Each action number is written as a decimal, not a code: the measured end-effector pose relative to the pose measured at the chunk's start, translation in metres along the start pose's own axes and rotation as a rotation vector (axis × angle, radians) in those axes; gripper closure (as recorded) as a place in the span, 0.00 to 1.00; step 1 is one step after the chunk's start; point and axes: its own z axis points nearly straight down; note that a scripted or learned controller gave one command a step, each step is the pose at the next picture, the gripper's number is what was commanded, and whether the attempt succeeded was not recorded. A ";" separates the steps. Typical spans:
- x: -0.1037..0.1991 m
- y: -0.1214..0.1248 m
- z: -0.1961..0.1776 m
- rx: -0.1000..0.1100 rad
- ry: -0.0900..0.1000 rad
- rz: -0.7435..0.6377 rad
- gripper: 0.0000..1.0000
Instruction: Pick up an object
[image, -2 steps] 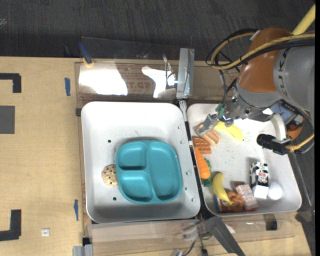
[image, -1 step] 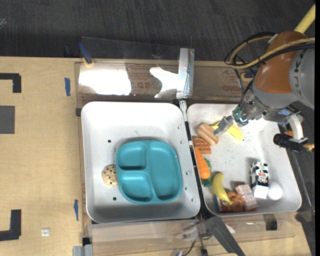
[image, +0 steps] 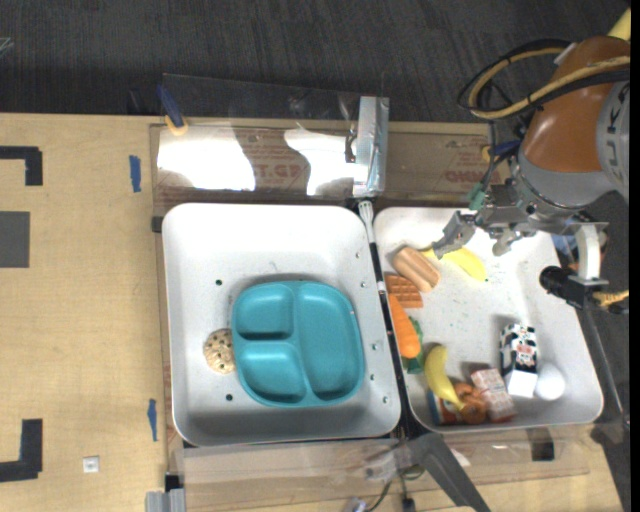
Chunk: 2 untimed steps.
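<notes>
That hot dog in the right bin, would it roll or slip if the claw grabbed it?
The hot dog looks rounded and smooth, so it could roll or slip from a narrow pinch. It looks like a toy, probably light and stiff. It lies beside the waffle, which might check a roll that way.

The right bin (image: 570, 330) serves as the landmark. Above its far edge hangs the arm (image: 580, 110), grey with an orange band, and its gripper (image: 475, 235) sits low over the bin's far left part, the fingers spread apart with nothing between them. Just beneath the gripper lies a yellow piece (image: 463, 263), and beside that a hot dog (image: 415, 268). Along the bin's left wall lie a waffle-like piece (image: 403, 291), a carrot (image: 404, 328) and a banana (image: 439, 372). Near the bin's near right corner stands a small black-and-white carton (image: 519, 350), with a white egg (image: 549, 384) beside it. To the bin's left, the left bin (image: 200, 240) holds a teal divided tray (image: 297, 342) and a cookie (image: 219, 350).
</notes>
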 end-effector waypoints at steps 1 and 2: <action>-0.040 -0.014 0.142 -0.002 -0.001 0.033 0.00; -0.032 0.057 0.146 0.038 0.008 -0.068 0.00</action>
